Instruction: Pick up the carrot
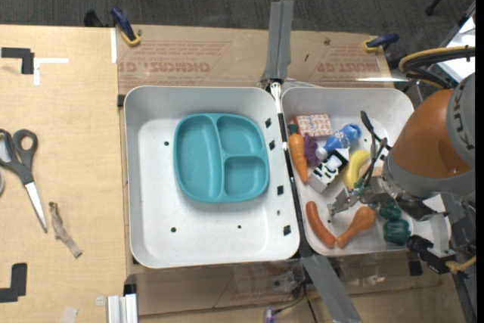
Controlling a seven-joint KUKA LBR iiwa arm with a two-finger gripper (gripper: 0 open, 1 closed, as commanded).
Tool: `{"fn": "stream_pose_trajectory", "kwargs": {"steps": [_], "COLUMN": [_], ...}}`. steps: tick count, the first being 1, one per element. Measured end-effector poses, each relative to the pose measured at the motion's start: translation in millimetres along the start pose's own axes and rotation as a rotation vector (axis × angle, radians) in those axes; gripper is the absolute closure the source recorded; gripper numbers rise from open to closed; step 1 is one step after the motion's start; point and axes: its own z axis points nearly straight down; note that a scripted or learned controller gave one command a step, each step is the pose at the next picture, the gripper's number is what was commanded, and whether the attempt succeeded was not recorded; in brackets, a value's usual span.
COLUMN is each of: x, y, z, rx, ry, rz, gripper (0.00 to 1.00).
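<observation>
Right bin (pixel 393 98): clutter of toy food packed along its left and middle. The carrot (pixel 298 156) lies against the left wall, orange, long axis running top to bottom of the view, a purple piece (pixel 311 150) just beside it on the right. Claw (pixel 349 200) sits lower in the same bin, well apart from the carrot, under the arm's orange band (pixel 427 140); whether its fingers are spread or pressed together cannot be told (dark metal parts overlap there). Near the claw: a yellow banana (pixel 356 167), a drumstick-shaped orange-brown piece (pixel 357 225), a red sausage (pixel 319 225) at the bin's lower left. A blue bottle (pixel 342 138) and a pink patterned box (pixel 313 124) sit toward the top. Left bin (pixel 144 185) carries a teal divided plate (pixel 222 157). Scissors (pixel 24 172) lie on the bench (pixel 68 125) far left.
</observation>
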Motion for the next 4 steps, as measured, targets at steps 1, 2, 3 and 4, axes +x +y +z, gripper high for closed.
{"fn": "stream_pose_trajectory", "kwargs": {"steps": [1,2,3,4], "x": [0,0,141,43], "y": [0,0,53,61], "z": [-8,-8,-100,-100], "rx": [0.002,0.002,0.001,0.002], "ry": [0.000,0.000,-0.002,-0.002], "rz": [-0.002,-0.002,0.191,0.120], "gripper": [1.00,0.00,0.00,0.00]}}
